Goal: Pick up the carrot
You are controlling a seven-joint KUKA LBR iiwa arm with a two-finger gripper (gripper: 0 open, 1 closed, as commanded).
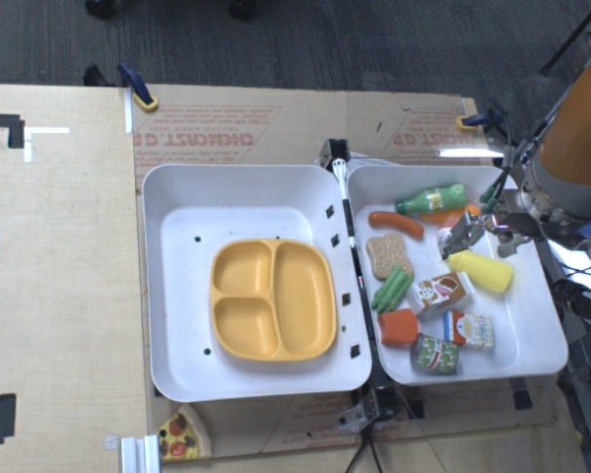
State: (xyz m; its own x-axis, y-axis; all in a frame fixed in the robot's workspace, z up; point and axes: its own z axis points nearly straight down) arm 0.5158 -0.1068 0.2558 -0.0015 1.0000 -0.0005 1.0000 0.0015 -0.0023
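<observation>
Crowding is the main hazard here. The carrot (pixel 457 214) seems to be the orange sliver lying just below the green bottle (pixel 431 201), touching it or nearly so. So little of it shows that this is a guess. The gripper (pixel 463 236) hangs just below the bottle's right end, right beside that sliver, with nothing visibly held. Whether it is set wide or narrow cannot be told from this slant. A close from here could catch the bottle along with the carrot, or instead of it, and a round bottle would likely roll or squirt free. Coming down a little further from the bottle would strike the yellow mustard bottle (pixel 484 271) and shove it. The long orange-red sausage (pixel 396 224) below the bottle's left end is a lookalike that could draw a wrong pick.
</observation>
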